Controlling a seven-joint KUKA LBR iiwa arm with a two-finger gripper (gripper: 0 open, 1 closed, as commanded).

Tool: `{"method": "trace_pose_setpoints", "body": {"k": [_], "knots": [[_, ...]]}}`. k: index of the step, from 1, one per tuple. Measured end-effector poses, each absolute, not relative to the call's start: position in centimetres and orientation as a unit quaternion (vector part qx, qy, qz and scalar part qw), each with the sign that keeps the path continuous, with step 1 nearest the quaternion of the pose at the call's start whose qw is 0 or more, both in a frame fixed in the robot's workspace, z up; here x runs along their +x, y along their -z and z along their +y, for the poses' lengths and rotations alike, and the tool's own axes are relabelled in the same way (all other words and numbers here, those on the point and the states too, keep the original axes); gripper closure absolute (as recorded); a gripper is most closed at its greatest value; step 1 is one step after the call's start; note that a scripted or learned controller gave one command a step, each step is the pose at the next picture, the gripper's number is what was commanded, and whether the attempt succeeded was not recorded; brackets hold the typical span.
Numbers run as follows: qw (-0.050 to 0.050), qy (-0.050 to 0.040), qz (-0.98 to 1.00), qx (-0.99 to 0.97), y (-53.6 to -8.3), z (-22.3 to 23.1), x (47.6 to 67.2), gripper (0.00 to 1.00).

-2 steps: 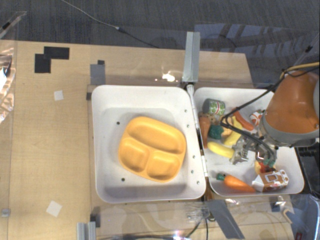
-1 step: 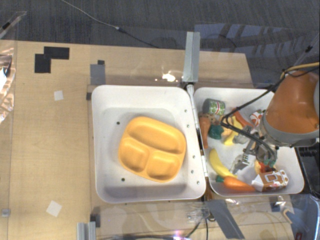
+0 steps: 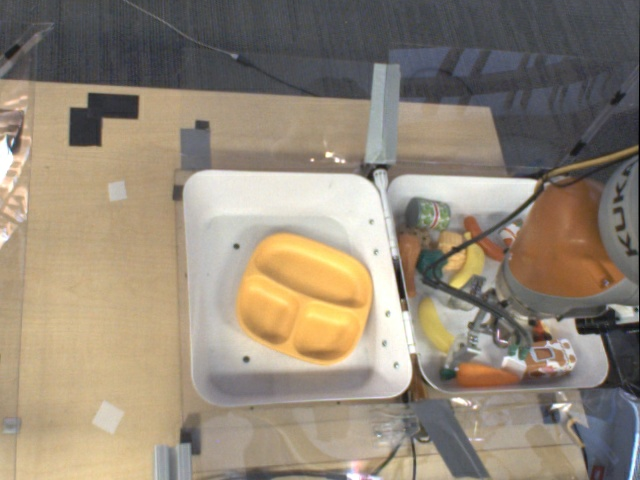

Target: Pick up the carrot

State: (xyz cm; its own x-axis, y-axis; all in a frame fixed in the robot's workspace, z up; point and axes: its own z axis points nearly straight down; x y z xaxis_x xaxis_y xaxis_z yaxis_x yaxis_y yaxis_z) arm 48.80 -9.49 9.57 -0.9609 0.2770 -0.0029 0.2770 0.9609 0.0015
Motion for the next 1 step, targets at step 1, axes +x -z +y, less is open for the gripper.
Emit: {"method": "trace_pose_setpoints", "body": {"k": [1], "knots": [[0.007, -0.0006, 0.99, 0.137, -10.77, -9.43, 49.19, 1.0]]}}
